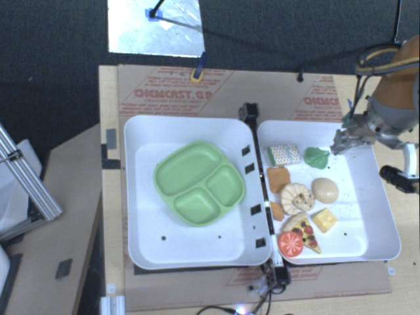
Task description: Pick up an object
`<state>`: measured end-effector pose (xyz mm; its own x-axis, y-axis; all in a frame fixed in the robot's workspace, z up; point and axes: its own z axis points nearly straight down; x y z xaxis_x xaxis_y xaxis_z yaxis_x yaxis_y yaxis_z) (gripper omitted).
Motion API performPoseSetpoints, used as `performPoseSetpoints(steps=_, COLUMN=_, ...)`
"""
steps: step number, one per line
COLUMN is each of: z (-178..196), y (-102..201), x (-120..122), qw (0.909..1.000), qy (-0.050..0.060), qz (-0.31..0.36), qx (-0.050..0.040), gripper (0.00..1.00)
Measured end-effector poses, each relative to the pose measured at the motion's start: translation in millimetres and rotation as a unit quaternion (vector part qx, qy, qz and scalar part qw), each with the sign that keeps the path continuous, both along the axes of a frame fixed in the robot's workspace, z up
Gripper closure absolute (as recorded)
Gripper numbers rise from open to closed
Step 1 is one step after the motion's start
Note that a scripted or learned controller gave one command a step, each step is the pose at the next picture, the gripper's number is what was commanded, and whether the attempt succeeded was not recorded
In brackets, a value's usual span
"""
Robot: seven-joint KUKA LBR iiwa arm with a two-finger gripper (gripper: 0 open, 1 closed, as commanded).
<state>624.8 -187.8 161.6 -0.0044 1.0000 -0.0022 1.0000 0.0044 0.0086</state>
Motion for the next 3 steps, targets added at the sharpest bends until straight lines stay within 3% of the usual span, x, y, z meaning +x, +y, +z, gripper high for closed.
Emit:
performPoseSetpoints(steps=1, z=64.4, y=-2.8, x=6.7, qw=1.0, qy=0.0, qz=0.001, qx=-0.0003, gripper=1.0)
performPoseSetpoints(steps=2, z=63.5, y=-2.7, x=7.7, qw=1.0, qy=0.003, qz=0.001, qx=0.0004, gripper=1.0)
performPoseSetpoints(steps=3, z=70.4, y=49.1, x=-22.4, qw=1.0, qy=0.004, qz=0.002, qx=0.0018, gripper=1.0)
